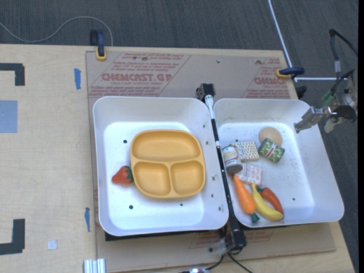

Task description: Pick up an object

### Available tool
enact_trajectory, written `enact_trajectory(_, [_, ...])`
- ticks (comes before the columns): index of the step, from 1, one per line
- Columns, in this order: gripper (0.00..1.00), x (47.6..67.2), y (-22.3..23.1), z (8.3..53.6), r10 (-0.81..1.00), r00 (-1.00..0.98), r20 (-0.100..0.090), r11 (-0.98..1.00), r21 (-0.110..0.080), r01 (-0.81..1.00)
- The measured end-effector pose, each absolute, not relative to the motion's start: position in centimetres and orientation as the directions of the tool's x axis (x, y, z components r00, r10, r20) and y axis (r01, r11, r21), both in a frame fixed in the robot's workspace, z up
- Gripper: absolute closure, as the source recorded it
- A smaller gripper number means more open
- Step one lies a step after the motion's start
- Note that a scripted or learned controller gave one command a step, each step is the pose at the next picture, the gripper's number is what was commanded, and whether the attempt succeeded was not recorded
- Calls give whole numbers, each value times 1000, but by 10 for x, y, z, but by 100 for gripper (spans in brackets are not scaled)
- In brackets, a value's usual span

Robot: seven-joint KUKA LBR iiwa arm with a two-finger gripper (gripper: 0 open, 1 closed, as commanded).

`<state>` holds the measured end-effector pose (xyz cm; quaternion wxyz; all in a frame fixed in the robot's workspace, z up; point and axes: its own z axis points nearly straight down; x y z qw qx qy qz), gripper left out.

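Plywood bench point(45, 152) on grey carpet point(170, 10). Left bin point(108, 169): yellow plate point(168, 164). Right bin point(318, 181): carrot point(244, 195), banana point(266, 206). Gripper point(310, 120) at 3 o'clock (finger state: cannot tell).

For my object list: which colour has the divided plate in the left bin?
The divided plate is yellow-orange, seen in the camera view.

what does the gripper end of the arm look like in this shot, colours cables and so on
The gripper shows at the right edge as a small grey metal assembly with slim, pale grey fingers tapering to narrow tips. Behind them sits a darker blocky wrist part with a touch of green on it. Thin black cables loop above it. The picture is too coarse to make out any markings.
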<state>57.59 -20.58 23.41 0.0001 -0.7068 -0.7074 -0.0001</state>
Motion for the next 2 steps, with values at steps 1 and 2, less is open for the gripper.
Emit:
enact_trajectory(1, [0, 581, -209, 115, 1000, 0, -6, 0, 21, 1000])
enact_trajectory(2, [0, 576, -204, 111, 1000, 1, -8, -1, 26, 1000])
